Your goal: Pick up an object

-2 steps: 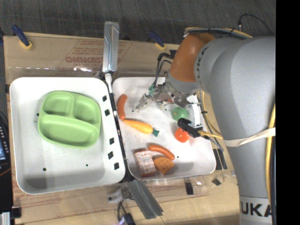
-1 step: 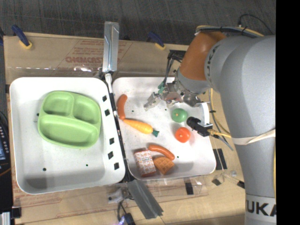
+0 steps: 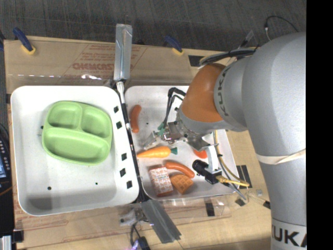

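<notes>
Gripper (image 3: 167, 133) sits low in the right bin (image 3: 151, 95), centre of frame; whether its fingers are spread or pressed together cannot be told. A toy carrot (image 3: 154, 152) lies just below it, contact unclear. A sausage (image 3: 135, 117) lies to its upper left. Lower in the bin: a second sausage (image 3: 179, 168), a waffle (image 3: 182, 183), a packet (image 3: 160, 179). The left bin (image 3: 31, 191) holds a green divided plate (image 3: 78, 132).

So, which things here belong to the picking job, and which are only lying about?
For the job:
- gripper
- carrot
- sausage by the divider
- sausage near the waffle
- waffle
- red-and-white packet

Lying about:
- green divided plate, left bin
- blue clamps
</notes>
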### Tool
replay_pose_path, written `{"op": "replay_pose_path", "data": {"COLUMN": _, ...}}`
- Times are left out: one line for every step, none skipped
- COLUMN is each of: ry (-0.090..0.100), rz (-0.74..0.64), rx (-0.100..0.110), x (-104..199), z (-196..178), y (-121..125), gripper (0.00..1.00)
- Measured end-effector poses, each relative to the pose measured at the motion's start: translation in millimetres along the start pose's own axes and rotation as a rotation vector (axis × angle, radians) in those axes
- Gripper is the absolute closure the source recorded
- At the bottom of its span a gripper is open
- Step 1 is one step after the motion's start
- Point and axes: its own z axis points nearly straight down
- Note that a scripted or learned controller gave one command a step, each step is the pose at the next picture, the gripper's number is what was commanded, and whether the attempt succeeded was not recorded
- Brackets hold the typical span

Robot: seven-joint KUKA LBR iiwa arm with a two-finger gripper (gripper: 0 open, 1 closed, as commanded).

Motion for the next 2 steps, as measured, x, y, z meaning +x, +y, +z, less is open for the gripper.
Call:
{"op": "replay_pose_path", "data": {"ry": 0.0, "rz": 0.071, "rx": -0.002, "x": 5, "z": -1, "y": -51, "gripper": 0.0}}
{"op": "replay_pose_path", "data": {"ry": -0.001, "rz": -0.147, "rx": -0.005, "x": 13, "z": 0, "y": -77, "gripper": 0.0}}
